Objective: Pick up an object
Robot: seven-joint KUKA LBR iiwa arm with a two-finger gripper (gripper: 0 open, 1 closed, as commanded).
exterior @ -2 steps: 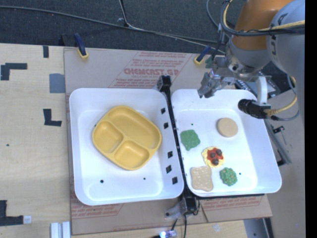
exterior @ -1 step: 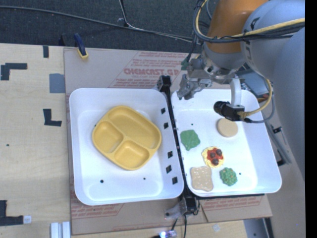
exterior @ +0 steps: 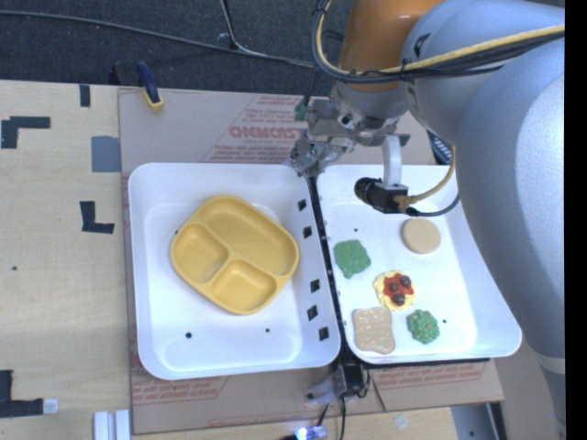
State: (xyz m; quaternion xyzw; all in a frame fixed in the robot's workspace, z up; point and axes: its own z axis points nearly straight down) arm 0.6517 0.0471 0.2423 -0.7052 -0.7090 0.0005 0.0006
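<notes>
Two shallow white plastic bins are sitting side by side on a sheet of brown printed cardboard (exterior: 266, 131) covering the light wooden surface (exterior: 55, 246). The left bin (exterior: 160, 337) is carrying a yellow plastic plate with three compartments (exterior: 235, 253), lying flat near the bin's middle and turned at a slant. The right bin (exterior: 481, 324) is holding five small toy food pieces, all lying apart from one another: a round tan cookie-like disc (exterior: 421, 236) toward the far right, a green leafy piece (exterior: 351, 257) close to the divider between the bins, a small yellow round piece with red and dark toppings (exterior: 395, 290) near the middle, a pale tan bread-shaped slice (exterior: 373, 329) at the near edge, and a small bumpy green broccoli-like piece (exterior: 423, 325) just beside it on the right. The grey arm with its orange band (exterior: 390, 16) is reaching in from the right, and the tool (exterior: 312, 159) is hanging over the far end of the divider, above the bins' rims. No object is showing at the tool, and whether it is wide or narrow cannot be told from this angle. A black cylindrical fitting with a yellow cable (exterior: 381, 194) is hanging over the far part of the right bin.
</notes>
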